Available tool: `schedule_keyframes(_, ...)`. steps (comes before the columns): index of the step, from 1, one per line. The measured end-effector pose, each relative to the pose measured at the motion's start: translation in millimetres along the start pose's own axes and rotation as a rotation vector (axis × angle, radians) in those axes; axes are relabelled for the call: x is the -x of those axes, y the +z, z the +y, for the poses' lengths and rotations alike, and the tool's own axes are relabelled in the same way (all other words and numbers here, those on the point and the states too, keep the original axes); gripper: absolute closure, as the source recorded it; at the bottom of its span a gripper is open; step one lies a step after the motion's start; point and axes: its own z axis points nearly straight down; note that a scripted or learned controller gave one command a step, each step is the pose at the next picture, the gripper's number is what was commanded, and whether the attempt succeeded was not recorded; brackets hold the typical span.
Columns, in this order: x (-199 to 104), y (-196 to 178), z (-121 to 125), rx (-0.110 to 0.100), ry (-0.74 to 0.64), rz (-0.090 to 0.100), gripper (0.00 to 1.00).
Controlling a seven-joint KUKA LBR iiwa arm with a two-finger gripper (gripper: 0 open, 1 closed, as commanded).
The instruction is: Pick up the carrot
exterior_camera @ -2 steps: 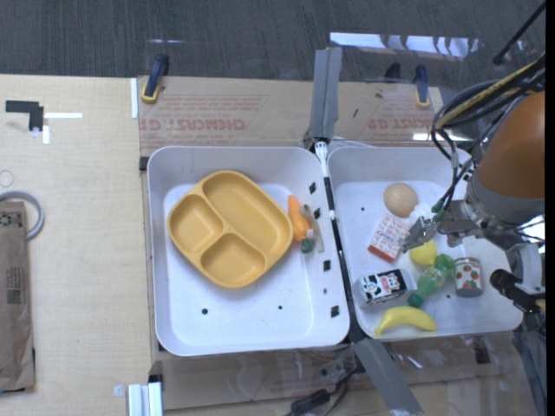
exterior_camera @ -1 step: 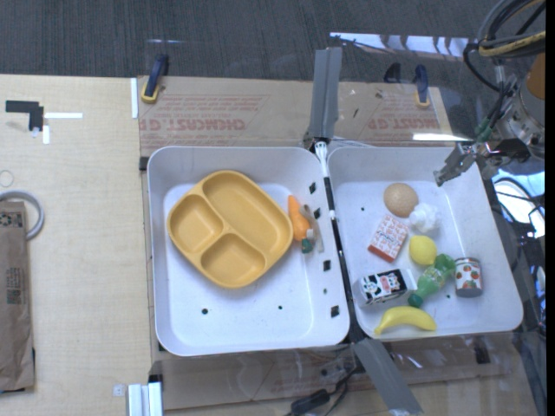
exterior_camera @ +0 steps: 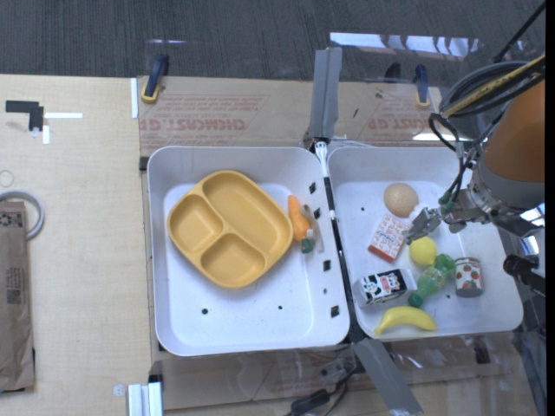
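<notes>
Left bin (exterior_camera: 173, 319) holds a yellow divided plate (exterior_camera: 230, 228), three compartments, sitting left of centre. Carrot (exterior_camera: 299, 219) lies at the plate's 3 o'clock, touching or just beside its rim, green top pointing to 6 o'clock, close to the divider wall between the bins. Right bin (exterior_camera: 364, 189) is crowded: black-and-white carton (exterior_camera: 383, 286) near the 7 o'clock corner, banana (exterior_camera: 405, 321) at 6 o'clock by the front wall, red-and-white box (exterior_camera: 389, 237) near centre, beige round object (exterior_camera: 401, 199) at its 12 o'clock, lemon (exterior_camera: 423, 250) just right of the box, green object (exterior_camera: 431, 280) below the lemon, small can (exterior_camera: 468, 277) at 3 o'clock. Gripper (exterior_camera: 427, 222) hangs over the right bin, just above the lemon, fingers slightly spread, nothing between them. Well apart from the carrot.
</notes>
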Motion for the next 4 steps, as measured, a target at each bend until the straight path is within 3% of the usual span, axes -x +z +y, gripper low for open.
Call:
schedule_keyframes(1, -7.6, 24.2, -53.5, 0.001, -0.070, 0.000, 0.00)
schedule_keyframes(2, 25.3, -34.1, 18.8, 0.003, -0.177, -0.002, 0.00)
schedule_keyframes(3, 8.4, 18.5, -20.2, 0.003, -0.593, -0.001, 0.00)
schedule_keyframes(4, 35.1, -26.6, 18.4, 0.005, -0.723, -0.005, 0.00)
